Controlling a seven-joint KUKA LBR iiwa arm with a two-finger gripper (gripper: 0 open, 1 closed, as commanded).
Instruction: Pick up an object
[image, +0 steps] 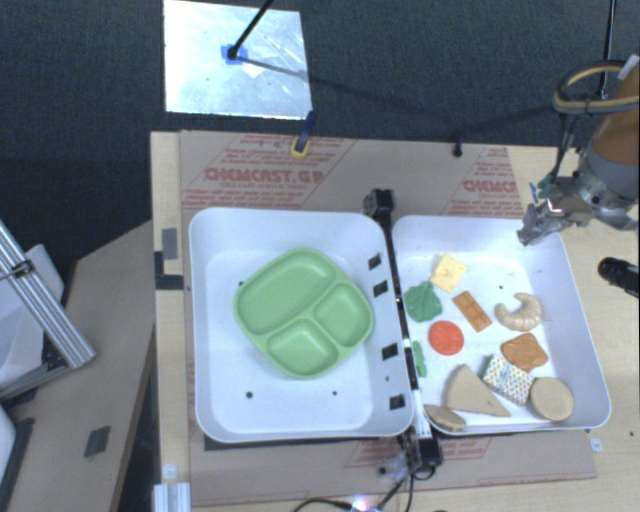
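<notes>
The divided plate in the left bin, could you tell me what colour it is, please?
The divided plate is light green, seen clearly in the camera view.

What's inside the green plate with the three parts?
Nothing that I can see. The green plate sits in the left bin, and all three hollows look bare. The toy food lies in the right bin.

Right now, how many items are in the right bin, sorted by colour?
Yellow: 1, the cheese square
Green: 1
Red: 1, the disc
Orange-brown: 2
Tan or beige: 4
Patterned: 1
Total: 10
</notes>
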